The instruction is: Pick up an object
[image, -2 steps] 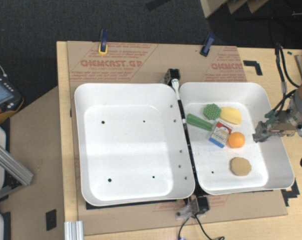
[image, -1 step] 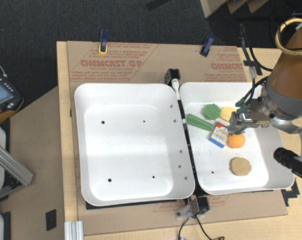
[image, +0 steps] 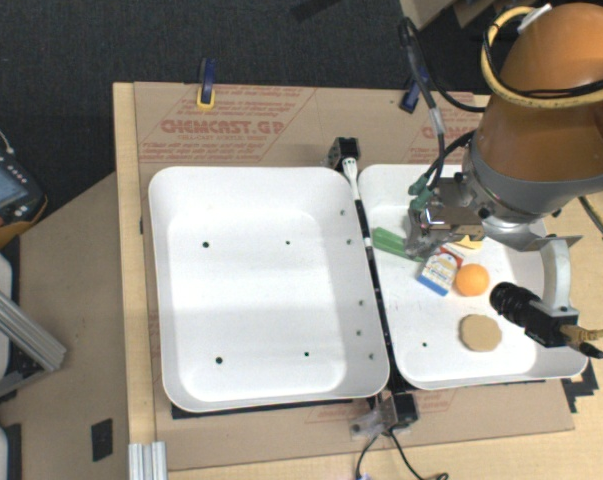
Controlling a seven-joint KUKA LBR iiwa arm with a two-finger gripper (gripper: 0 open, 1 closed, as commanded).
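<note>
Hovering my jaws [image: 428,230] low in the right bin [image: 421,353] over the green object [image: 389,241]; can't tell if they're open.

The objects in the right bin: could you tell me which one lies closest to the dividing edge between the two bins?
The flat green piece, left of the gripper; the orange ball and tan disc lie farther right.

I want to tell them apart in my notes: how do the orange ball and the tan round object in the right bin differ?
The orange ball is bright orange; the tan round object is dull beige. The ball lies next to a small blue and red packet, while the tan object lies alone, nearer the bin's front edge. The ball looks slightly smaller. Both are roundish and rest in the right bin.
</note>
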